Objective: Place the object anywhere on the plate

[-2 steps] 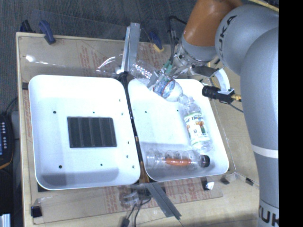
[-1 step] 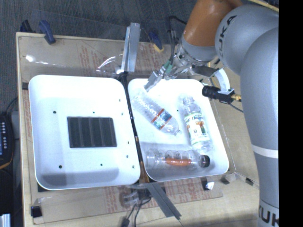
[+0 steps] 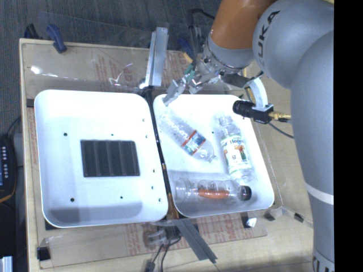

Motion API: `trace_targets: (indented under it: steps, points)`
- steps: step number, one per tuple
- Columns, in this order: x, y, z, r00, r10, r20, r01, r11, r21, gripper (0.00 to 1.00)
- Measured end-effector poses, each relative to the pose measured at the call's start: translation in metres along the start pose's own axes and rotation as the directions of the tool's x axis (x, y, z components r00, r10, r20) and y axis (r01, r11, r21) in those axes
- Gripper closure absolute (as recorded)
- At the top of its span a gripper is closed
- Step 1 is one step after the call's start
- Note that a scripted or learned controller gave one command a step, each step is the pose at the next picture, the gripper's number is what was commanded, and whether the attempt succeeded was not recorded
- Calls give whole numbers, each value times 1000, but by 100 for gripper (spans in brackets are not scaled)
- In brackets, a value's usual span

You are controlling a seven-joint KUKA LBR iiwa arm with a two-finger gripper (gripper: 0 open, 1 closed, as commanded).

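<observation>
Far left of the gripper [image 3: 180, 88] the dark plate [image 3: 110, 157] is sitting in the left bin [image 3: 51, 112], while just below the empty, slightly parted fingers the nearest bottle [image 3: 185, 134] is lying diagonally, long axis running down-right.

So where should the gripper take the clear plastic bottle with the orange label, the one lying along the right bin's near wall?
Probably at mid-body of the clear plastic bottle with the orange label, from straight above, fingers spanning its width. It lies on its side close to the right bin wall, so a sideways approach looks blocked.
</observation>
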State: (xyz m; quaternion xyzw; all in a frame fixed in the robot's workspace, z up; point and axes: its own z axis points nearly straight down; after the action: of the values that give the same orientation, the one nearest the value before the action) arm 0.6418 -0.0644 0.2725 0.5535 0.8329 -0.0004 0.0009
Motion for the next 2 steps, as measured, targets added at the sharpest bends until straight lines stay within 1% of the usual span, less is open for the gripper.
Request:
trace_targets:
  steps: [1, 2]
  points:
    - [47, 35, 26, 999, 52, -3, -52, 999, 4, 0]
    - [125, -10, -27, 954, -301, -2, 301, 954, 1, 0]
